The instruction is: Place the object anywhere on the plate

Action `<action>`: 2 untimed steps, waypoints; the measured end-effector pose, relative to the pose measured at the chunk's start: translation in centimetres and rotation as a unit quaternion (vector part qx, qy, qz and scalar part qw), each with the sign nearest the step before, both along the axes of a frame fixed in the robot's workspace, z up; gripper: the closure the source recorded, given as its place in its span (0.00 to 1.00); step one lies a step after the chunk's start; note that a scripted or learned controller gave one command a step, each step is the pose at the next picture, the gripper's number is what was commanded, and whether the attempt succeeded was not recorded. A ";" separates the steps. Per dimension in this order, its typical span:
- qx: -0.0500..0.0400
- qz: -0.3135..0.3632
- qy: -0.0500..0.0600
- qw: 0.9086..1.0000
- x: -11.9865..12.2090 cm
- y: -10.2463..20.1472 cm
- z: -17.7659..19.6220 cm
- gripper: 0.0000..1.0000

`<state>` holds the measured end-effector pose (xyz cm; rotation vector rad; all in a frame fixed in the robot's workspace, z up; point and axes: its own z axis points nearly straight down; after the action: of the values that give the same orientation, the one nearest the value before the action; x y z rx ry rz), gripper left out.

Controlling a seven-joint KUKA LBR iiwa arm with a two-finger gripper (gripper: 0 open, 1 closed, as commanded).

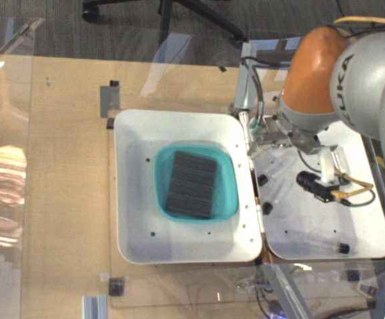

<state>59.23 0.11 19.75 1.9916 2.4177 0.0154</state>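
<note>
We start at the gripper (287,140), which hangs under the orange-banded wrist over the upper left part of the right bin (358,224), close to the wall it shares with the left bin (127,205); the wrist covers its working end from above, so we cannot tell whether it is spread or pressed together, and we see nothing held in it. From there the object (191,183), a dark ridged block, lies to the view's left, across that shared wall and a little lower in the view; it rests flat on the teal plate (161,178) in the middle of the left bin, well apart from the gripper; its long axis runs up and down the view, its upper end leaning slightly right; all of it sits inside the plate's rim. We judge the placing done, so the coming move is likely a retreat, not a reach.
</note>
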 end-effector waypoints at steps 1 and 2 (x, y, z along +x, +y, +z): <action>0.000 0.000 0.000 1.000 0.0 0.0 0.0 0.00; 0.000 -0.072 -0.001 0.997 3.8 -1.1 23.7 0.00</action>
<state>63.05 -1.03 43.43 2.1577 2.2663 0.0158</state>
